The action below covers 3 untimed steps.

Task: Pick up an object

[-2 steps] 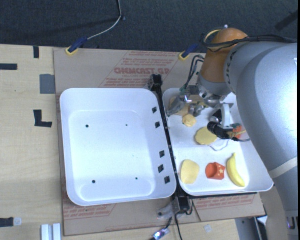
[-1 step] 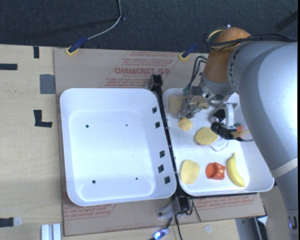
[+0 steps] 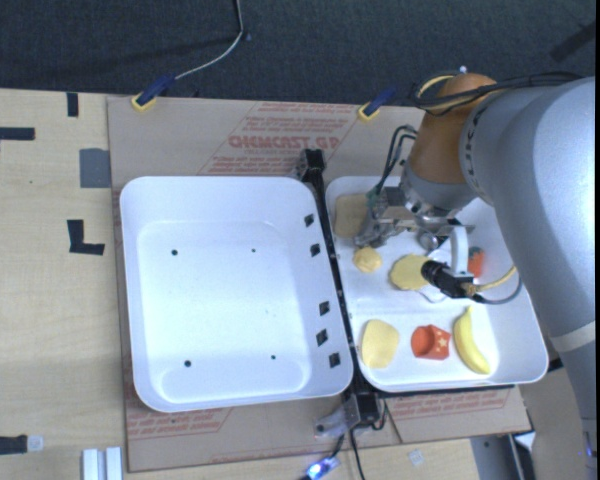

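The right bin (image 3: 520, 368) holds several toy foods. A small yellow round piece (image 3: 367, 260) lies near its left wall, and a yellow lemon-like piece (image 3: 409, 272) sits right of it. A pale yellow chunk (image 3: 380, 343), a red pepper (image 3: 431, 342) and a banana (image 3: 471, 341) line the front. A tan flat piece (image 3: 349, 215) lies at the back left, and an orange-red bit (image 3: 476, 262) peeks out by the arm. My gripper (image 3: 378, 230) hangs low over the back left of this bin, just above the small yellow round piece.
The left bin (image 3: 220, 288) stands beside the right one, with a black hinge strip (image 3: 323, 268) between them. Both rest on a cardboard sheet (image 3: 270, 138). The grey arm (image 3: 540, 188) covers the right bin's back right corner.
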Tool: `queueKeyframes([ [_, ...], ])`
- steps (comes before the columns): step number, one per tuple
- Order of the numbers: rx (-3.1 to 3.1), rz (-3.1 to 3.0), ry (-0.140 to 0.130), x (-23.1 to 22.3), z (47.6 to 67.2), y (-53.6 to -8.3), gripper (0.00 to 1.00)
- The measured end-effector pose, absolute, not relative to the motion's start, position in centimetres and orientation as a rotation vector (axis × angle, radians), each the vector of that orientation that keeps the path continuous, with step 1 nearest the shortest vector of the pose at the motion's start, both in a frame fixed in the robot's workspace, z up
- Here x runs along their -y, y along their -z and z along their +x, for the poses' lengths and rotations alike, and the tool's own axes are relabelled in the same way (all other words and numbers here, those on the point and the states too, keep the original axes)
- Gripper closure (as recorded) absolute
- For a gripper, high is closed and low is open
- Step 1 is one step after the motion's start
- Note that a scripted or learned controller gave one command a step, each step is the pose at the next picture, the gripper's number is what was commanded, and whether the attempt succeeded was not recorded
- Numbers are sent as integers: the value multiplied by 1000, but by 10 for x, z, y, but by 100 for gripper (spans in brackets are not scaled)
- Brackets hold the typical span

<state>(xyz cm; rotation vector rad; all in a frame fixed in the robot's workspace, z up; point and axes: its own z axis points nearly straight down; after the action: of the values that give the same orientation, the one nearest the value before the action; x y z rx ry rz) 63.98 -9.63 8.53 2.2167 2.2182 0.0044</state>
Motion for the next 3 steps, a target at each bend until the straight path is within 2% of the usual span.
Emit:
queueKeyframes([
  [1, -2219, 2208, -12, 71, 672, -298, 100],
  [2, -2228, 2225, 13, 55, 653, -243, 100],
  [3, -2226, 2222, 9, 56, 654, -246, 0],
])
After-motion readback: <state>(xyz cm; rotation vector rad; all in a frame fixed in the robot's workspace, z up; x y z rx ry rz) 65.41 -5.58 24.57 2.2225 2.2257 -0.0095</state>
